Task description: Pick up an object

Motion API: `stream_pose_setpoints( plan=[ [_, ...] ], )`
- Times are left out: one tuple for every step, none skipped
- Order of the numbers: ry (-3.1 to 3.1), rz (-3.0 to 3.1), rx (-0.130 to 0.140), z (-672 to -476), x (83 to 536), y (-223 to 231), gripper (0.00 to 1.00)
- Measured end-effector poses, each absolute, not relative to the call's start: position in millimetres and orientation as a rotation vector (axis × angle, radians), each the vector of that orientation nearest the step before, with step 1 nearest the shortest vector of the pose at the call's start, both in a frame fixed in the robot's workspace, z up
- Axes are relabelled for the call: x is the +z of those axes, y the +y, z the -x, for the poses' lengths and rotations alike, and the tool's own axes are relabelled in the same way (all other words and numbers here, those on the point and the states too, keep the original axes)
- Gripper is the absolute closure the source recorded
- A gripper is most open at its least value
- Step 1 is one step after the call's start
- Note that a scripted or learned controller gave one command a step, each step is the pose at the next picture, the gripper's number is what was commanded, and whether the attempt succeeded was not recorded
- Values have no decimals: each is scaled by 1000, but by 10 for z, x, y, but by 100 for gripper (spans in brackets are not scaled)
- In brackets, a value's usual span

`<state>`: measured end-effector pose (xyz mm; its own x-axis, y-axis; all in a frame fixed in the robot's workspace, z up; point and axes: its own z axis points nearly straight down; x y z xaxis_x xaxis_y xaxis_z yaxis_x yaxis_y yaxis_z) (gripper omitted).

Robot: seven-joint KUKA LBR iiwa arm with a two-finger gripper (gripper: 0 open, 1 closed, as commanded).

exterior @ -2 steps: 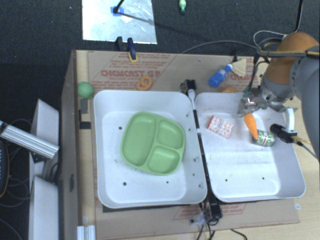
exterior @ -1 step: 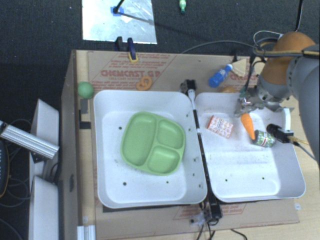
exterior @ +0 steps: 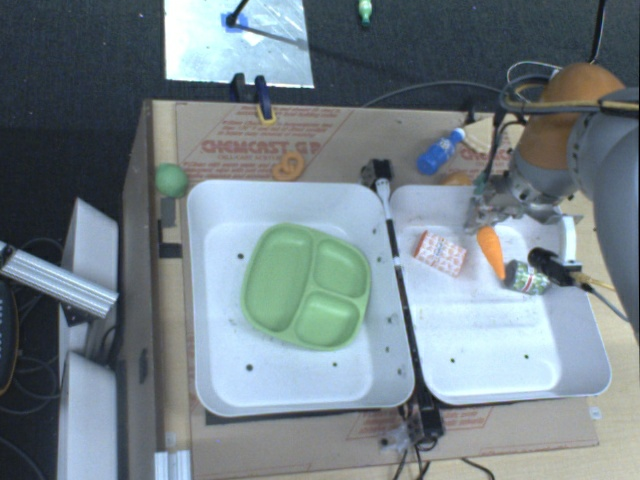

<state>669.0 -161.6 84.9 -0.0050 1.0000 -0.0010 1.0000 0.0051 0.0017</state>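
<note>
The right bin holds an orange carrot, a small red and white box to its left, and a small greenish can to its right. My gripper hangs over the bin's far edge, just above the carrot's upper end. The carrot lies at a slant on the bin floor, its top right at the gripper's tip. The arm's grey wrist and orange band cover the bin's far right corner.
A green divided plate lies in the left bin. On the bench behind the bins are a blue bottle, an orange ring and a green ball. The bins meet at a raised divider.
</note>
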Motion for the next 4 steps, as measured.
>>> stream_pose_setpoints(
  plan=[
    [2226,-2214,1,-6690,847,-1495,0],
    [2227,-2214,1,-6690,846,-1359,0],
    [2227,-2210,4,-6700,959,-1363,100],
    [2219,-2214,4,-6698,1944,-1669,100]
  ],
)
